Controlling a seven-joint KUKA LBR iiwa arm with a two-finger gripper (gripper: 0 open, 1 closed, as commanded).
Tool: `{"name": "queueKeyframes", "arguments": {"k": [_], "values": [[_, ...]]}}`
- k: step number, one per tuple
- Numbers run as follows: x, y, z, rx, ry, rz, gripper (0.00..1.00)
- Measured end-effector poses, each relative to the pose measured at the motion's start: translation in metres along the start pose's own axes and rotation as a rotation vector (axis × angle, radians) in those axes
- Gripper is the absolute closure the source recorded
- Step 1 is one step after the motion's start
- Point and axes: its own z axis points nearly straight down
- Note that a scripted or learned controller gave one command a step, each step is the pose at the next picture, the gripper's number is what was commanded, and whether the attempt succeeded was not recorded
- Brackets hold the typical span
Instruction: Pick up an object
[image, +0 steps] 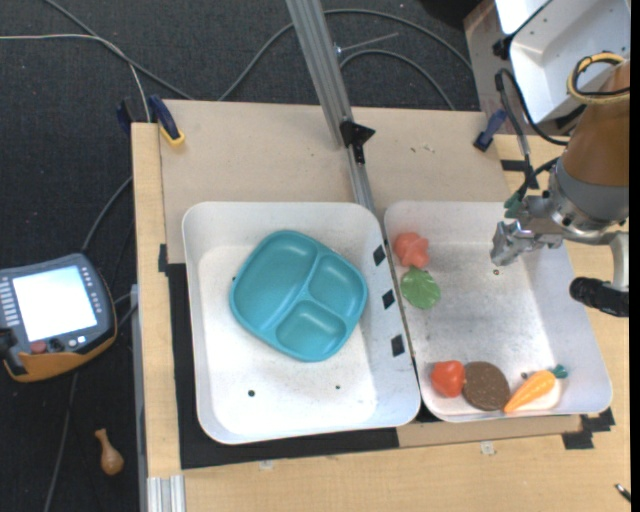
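The right bin (500, 320) holds several toy foods. A pink-orange piece (410, 248) and a green leafy piece (420, 290) lie near its left wall. A red tomato (448, 377), a brown round patty (485, 385) and an orange carrot (530, 391) sit along its front edge. My gripper (508, 243) hangs over the far right part of this bin, well above and right of the pink piece, with nothing seen between its fingers.
The left bin (230, 400) carries a teal divided plate (298, 294). A metal pole (330, 90) slants down to the gap between the bins. A teach pendant (50, 315) lies off the bench at the left. Blue clamps (165, 122) grip the bench's far edge.
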Motion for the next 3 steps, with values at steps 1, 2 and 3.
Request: {"name": "queueKeyframes", "arguments": {"k": [1,2,3], "values": [[0.056,0.01,-0.014,0.002,0.002,-0.004,1.0],[0.111,0.021,-0.025,0.003,0.003,-0.005,1.0],[0.163,0.029,-0.033,0.003,0.003,-0.006,1.0]]}}
